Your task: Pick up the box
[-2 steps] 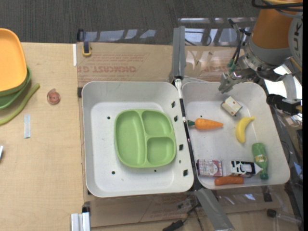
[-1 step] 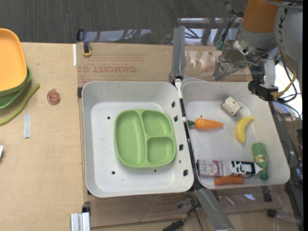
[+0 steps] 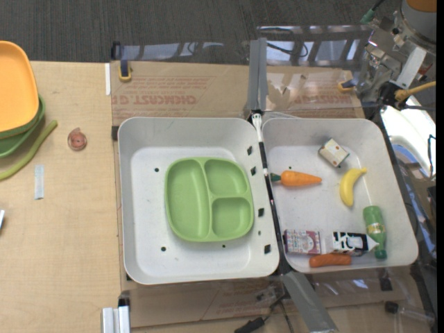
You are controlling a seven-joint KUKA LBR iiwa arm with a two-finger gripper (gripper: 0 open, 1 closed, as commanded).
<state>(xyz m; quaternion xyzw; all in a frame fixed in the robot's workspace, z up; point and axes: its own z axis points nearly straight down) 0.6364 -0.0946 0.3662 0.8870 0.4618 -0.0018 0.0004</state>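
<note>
1. Two white bins sit side by side; the hand (image 3: 388, 54) hangs above the right bin's (image 3: 395, 159) far corner, and I cannot tell its state.
2. Just below the hand, inside that bin, lies the small box (image 3: 334, 152), untouched.
3. Beyond the box from the hand lie a carrot (image 3: 300, 179) and a banana (image 3: 350, 185).
4. Far left of the hand, a green plate (image 3: 209, 199) rests in the other bin.

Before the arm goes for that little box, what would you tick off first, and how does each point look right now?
1. Small box in plain view in the right bin: ok.
2. Space around it: carrot and banana lie apart from it: ok.
3. Box lying flat: cannot tell; it looks tilted.
4. Gripper above the box: not ok; it is beyond the bin's far right corner.
5. Fingers ready to close: cannot tell.
</note>
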